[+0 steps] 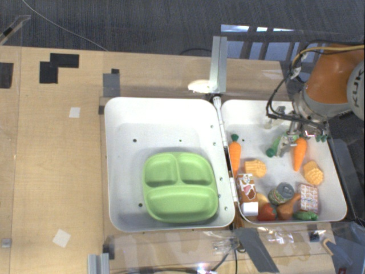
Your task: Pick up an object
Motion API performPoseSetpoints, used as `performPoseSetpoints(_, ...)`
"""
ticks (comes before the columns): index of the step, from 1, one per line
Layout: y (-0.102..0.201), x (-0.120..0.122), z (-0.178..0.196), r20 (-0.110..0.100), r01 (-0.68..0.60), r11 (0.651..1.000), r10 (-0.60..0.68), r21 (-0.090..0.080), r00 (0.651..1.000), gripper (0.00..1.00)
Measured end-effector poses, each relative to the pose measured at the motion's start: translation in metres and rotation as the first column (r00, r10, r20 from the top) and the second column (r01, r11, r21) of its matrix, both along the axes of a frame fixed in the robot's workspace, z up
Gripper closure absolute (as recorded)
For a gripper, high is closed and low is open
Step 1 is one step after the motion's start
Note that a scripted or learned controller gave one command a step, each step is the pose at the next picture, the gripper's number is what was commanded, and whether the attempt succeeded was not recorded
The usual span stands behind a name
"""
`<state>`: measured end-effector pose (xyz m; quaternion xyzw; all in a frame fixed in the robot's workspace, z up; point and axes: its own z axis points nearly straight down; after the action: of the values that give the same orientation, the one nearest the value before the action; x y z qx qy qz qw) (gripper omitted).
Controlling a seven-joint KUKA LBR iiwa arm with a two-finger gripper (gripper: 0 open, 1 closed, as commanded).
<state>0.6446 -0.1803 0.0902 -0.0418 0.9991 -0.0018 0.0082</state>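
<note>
My gripper [295, 137] hangs over the back right part of the right bin [251, 114], below the orange wrist band. Directly under it lie a small green toy [274, 148] and an orange carrot [299, 154], the carrot pointing toward the bin's front. The gripper's tip overlaps the carrot's top end, and I cannot tell whether it touches it. A second carrot [234, 153] lies along the bin's left wall.
The right bin's front half holds a yellow waffle [255, 168], an orange cracker [312, 173], a tin can [282, 192], a small box [308, 197], a carton [246, 187] and a red tomato [266, 212]. A green divided plate [181, 186] sits in the left bin [131, 124].
</note>
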Motion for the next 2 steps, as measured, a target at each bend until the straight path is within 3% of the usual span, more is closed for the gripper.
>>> performPoseSetpoints(1, 0.0, -0.059, -0.001, -0.004, 0.064, 0.998, -0.064, 0.002, 0.998, 0.0)
performPoseSetpoints(2, 0.002, -0.052, 0.015, 0.017, 0.057, 0.998, -0.057, -0.001, 0.998, 1.0)
